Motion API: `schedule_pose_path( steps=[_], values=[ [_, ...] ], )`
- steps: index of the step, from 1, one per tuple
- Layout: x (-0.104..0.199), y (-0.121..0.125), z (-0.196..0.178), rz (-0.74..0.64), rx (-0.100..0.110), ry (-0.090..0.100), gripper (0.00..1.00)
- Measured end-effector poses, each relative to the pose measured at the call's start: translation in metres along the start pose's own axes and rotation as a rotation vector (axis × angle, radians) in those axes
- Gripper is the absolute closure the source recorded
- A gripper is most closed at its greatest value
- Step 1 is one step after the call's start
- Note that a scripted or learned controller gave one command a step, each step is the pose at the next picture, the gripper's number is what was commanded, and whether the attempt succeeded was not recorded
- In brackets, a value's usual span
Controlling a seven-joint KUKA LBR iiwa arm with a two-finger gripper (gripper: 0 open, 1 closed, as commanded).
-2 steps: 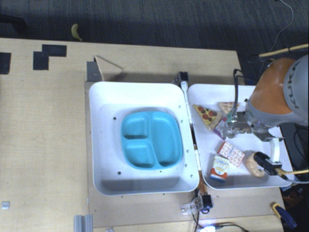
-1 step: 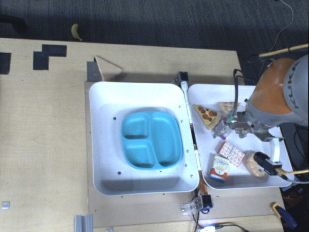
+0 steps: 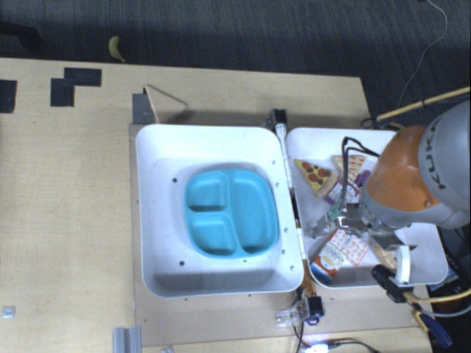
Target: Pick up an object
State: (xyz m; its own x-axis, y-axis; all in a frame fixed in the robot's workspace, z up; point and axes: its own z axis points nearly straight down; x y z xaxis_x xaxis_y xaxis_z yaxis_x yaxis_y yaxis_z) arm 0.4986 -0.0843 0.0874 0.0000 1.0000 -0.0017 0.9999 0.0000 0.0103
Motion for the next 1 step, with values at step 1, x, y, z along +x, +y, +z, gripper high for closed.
schedule_pose_path(
  steps=[1],
  values=[
    [0.0001, 0.0025, -0.0115, -0.001, -0.006, 0.000, 1.00]
  ],
)
